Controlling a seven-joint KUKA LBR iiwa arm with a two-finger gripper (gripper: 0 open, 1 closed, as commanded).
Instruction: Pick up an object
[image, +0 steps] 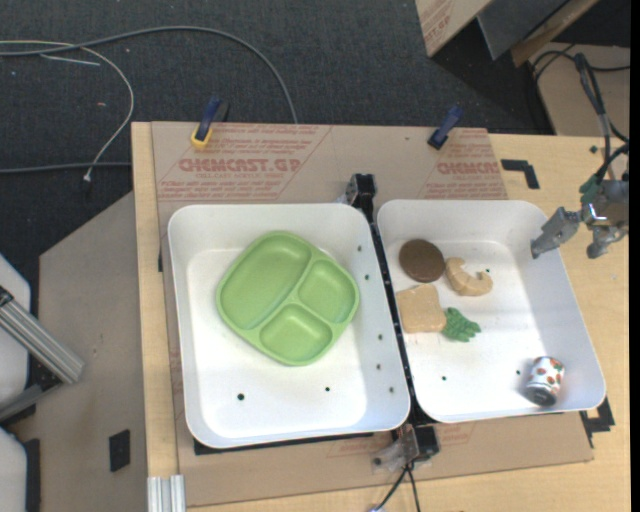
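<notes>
Lying in the right shallow white bin (560, 300), the pickable items form a cluster toward its left wall: a round brown disc (422, 260), a tan curved piece (468, 278) just beside it, a tan square block (421, 309) below the disc, and a small green leafy piece (461, 325) touching the block's right edge. A small silver and orange object (543, 379) sits apart, near the bin's lower right corner. The gripper (585, 230) hovers at the bin's upper right rim, well apart from all items; its opening cannot be told. The left shallow white bin (200, 300) holds a green three-compartment plastic tray (288, 297).
</notes>
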